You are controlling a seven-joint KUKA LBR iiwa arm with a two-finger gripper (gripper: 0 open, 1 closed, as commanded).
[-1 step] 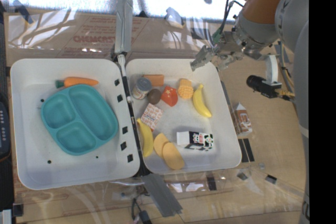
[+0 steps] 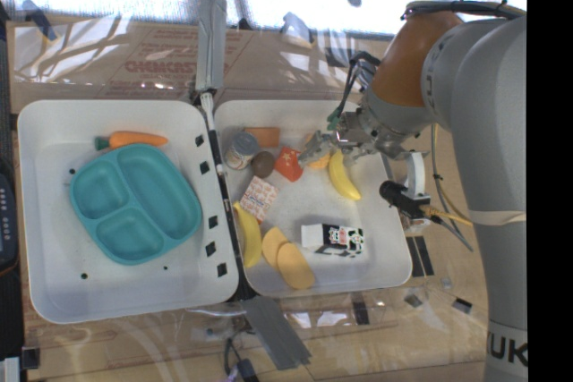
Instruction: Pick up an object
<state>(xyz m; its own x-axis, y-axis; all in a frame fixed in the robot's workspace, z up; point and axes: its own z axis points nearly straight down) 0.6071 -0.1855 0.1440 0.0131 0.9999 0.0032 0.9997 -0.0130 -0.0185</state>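
The claw (image 2: 324,148) is low in the right bin (image 2: 394,239), reaching to grab something; I cannot tell how wide it is. A banana (image 2: 344,176) lies just beside it, with a red piece (image 2: 288,164) close on its other side, crowding the spot. It likely needs to drop and pinch.

One fixed camera above the bench (image 2: 295,67) — slanted down, both bins (image 2: 36,219) framed.

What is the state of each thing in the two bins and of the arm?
Teal three-compartment plastic plate: flat in left bin, nothing on it.
Orange toy carrot: lying beside plate.
Yellow toy banana: lying in right bin, under gripper.
White cow-print milk carton: on its side.
Gripper: low over right bin.
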